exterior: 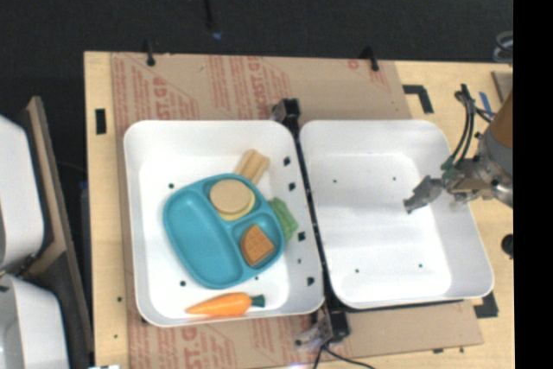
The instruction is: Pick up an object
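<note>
Nearest the camera, a toy carrot point(226, 304) lies along the front wall of the left bin point(143, 177), just in front of a blue divided tray point(194, 242). That tray carries a round tan biscuit-like piece point(232, 197) and a brown waffle-like piece point(257, 245), with a green item point(284, 219) tucked against its right edge and a tan block point(252, 164) at its far corner. Across the divider, the right bin point(380, 276) has the gripper point(418, 196) over its right half, reaching in from the side, well apart from every object. Whether the jaws are open or closed cannot be told from this angle. Judged from this, the pick-up has hardly begun: nothing is lifted, and the arm must first cross to the left bin and descend on one piece. Farther back, the cardboard-covered worktop point(216, 86) runs to dark floor.
</note>
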Tool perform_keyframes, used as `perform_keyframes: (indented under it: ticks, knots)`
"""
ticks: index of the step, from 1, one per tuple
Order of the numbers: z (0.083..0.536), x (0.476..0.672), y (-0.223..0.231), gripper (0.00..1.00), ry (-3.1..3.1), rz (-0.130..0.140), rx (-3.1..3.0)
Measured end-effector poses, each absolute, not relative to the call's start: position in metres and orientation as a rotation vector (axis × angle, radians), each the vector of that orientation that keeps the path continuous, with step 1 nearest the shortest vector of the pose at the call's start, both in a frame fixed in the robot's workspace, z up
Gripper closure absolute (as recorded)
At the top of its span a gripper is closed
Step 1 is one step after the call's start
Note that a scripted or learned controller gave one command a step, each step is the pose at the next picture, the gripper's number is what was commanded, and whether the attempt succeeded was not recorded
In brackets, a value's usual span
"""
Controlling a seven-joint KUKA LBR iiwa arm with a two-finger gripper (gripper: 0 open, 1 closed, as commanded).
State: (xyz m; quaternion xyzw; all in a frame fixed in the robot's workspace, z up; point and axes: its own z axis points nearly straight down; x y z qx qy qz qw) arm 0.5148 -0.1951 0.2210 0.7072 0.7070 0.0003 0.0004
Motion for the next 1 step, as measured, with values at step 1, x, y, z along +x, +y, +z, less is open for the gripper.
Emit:
perform_keyframes:
  ticks: [1]
  knots:
    - [0.1872,0.5102,-0.2205,0.00,2.220,-0.003,2.225]
